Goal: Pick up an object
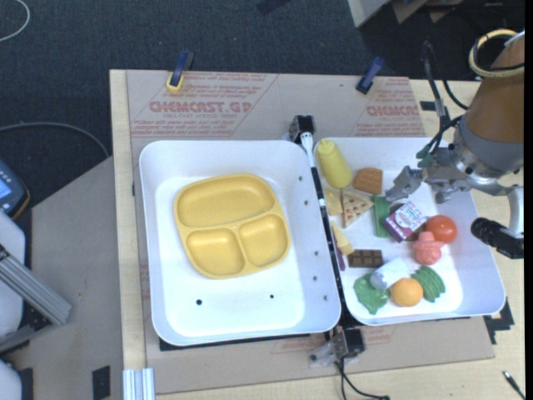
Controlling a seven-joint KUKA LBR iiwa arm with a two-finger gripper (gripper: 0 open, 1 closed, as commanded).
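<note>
While the hand (410, 182) hovers, a purple packet (405, 220) lies seemingly just below.

A yellow three-part tray (231, 223) lies in the white left bin (158, 223). The white right bin (475, 282) holds a yellow bottle (334, 163), a red tomato (441, 227), an orange fruit (406, 292), a brown chocolate bar (365, 259), a purple-and-white packet (405, 220) and green leafy pieces (430, 281). Red lettering marks the tan board (250, 98) at the frame's top.
</note>
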